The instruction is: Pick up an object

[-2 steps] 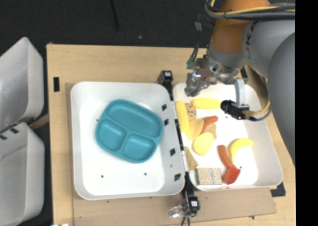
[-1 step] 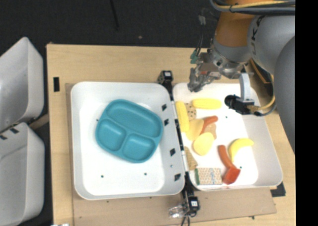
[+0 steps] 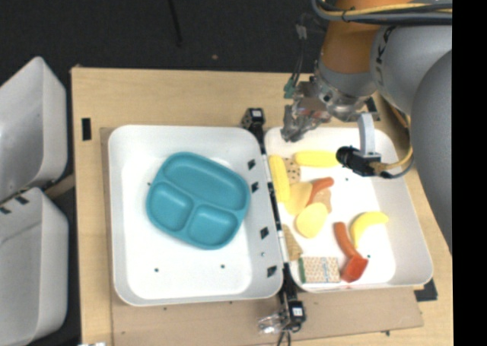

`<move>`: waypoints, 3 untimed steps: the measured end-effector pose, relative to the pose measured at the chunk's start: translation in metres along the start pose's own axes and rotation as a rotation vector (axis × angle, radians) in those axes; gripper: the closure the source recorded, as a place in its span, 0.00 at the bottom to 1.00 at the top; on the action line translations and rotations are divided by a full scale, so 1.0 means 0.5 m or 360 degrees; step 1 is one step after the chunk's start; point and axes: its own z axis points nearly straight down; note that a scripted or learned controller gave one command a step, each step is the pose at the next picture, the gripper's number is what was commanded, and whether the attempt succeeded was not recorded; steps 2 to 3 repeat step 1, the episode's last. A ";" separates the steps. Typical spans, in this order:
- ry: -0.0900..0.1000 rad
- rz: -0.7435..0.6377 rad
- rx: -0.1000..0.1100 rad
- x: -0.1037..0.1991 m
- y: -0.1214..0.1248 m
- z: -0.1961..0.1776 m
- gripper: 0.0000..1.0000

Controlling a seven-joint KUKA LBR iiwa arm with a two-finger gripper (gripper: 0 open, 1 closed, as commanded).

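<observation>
Candidate objects lie heaped in the right bin [image 3: 411, 261]: a yellow banana-like piece [image 3: 315, 158] at the far edge, a corn cob [image 3: 279, 179] against the left wall, sausages [image 3: 344, 238] and a patterned block [image 3: 319, 268] nearer. The claw [image 3: 293, 133] hangs over this bin's far left corner, just beside the banana-like piece, apparently poised over the pile; nothing is seen between its tips, and their spread cannot be told. The left bin [image 3: 129, 261] carries a teal divided plate [image 3: 198, 200]. Both bins rest on the worktop [image 3: 91, 93].
</observation>
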 end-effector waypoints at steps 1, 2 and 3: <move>-0.0003 0.0005 -0.0005 -0.022 0.017 0.017 1.00; -0.0003 0.0005 -0.0005 -0.022 0.017 0.017 1.00; -0.0003 0.0005 -0.0005 -0.022 0.017 0.017 1.00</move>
